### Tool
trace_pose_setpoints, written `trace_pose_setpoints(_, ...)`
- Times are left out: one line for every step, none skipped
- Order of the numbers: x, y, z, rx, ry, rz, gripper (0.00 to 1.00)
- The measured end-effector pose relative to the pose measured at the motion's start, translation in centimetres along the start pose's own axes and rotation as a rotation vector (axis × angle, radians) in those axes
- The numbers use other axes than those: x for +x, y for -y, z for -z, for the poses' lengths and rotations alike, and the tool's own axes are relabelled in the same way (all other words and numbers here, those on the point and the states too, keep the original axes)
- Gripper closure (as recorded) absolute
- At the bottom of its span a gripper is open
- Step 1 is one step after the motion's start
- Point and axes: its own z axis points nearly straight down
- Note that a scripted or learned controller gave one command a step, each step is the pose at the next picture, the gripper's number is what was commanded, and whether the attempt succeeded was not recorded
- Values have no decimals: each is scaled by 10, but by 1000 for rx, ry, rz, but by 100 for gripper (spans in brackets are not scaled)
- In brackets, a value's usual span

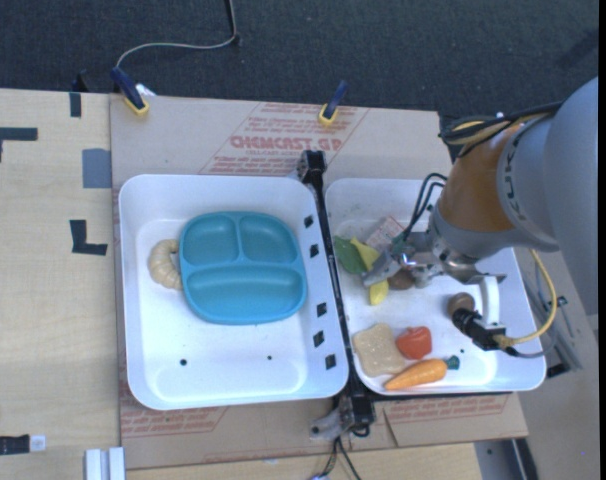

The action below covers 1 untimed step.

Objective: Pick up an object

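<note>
Two white bins are sitting side by side on the bench. The left bin (pixel 148 368) is holding a blue divided plate (pixel 243 267), with a pale, curled piece of toy food (pixel 163 263) lying against the plate's left edge. The right bin (pixel 518 373) is holding a green leaf (pixel 349 255), a yellow piece (pixel 377 291), a small wrapper (pixel 385 233), a tan slice of bread (pixel 377 349), a red tomato (pixel 414 342) and an orange carrot (pixel 417 374). The arm (pixel 503 183) is reaching into the right bin, and the gripper (pixel 391 268) is hanging low among the leaf and yellow piece. Whether it is spread or clamped, I cannot tell.
</note>
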Motion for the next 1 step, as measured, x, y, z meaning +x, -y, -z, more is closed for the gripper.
trace_pose_setpoints(3, -41, 0, -1, 0, 1, 0)
